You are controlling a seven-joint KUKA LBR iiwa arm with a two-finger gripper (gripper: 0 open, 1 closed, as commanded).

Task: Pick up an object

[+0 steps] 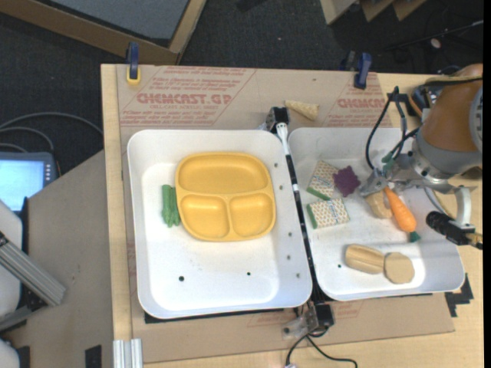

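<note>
the gripper (pixel 381 184) hangs low in the right bin (pixel 445 278), just beside the orange carrot (pixel 400 210). can't tell how the jaws stand. carrot looks like light, stiff, slick toy plastic, so i'd pinch it across its thick middle.

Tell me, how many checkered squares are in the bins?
2, both in the right bin: one checkered square near the purple toy, the other checkered square just below it. The arm may hide more.
</note>
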